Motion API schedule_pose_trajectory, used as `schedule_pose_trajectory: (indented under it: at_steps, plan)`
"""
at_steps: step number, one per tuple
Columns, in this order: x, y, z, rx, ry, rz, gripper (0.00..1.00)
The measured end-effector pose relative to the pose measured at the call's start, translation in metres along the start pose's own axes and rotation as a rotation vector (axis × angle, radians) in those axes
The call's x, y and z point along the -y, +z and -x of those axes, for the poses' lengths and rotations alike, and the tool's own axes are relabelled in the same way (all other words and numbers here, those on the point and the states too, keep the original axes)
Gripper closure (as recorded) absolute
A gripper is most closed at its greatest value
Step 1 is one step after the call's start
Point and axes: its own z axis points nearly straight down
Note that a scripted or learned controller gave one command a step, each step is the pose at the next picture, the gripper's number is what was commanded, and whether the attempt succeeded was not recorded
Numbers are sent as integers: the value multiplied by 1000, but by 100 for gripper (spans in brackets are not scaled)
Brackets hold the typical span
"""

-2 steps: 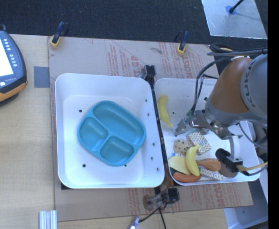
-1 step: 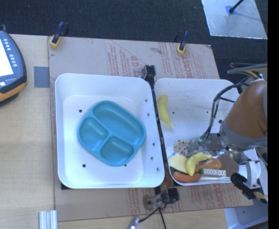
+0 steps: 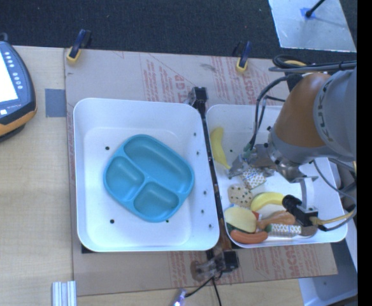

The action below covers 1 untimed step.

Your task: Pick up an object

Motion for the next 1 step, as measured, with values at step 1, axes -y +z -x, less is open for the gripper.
schedule_pose_trajectory:
  at_steps: [1]
  plan:
    - [-38, 4, 15, -5, 4, -10, 0]
